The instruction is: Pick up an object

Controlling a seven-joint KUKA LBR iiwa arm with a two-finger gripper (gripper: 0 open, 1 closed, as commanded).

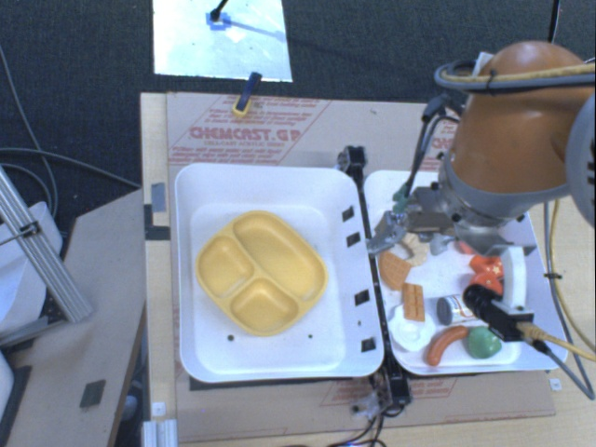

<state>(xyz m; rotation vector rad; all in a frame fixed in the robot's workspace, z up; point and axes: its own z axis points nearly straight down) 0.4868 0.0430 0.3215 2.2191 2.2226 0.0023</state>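
Observation:
My gripper (387, 235) hangs over the left edge of the right bin (377, 194), close to the divider between the bins. Just below it lies a tan-orange toy food slice (394, 270), and nothing shows as held. Further toward the front lie a small brown waffle piece (413, 302), a white fried egg (404, 330), a red-brown sausage (445, 343) and a green round piece (482, 344). An orange-red piece (485, 270) and a white cylinder (513, 277) lie to the right, partly hidden by the arm.
A yellow divided plate (262, 270) sits in the middle of the left bin (214, 184). The big orange-grey arm body (517, 128) covers the back of the right bin. A small labelled item (452, 305) lies mid-bin.

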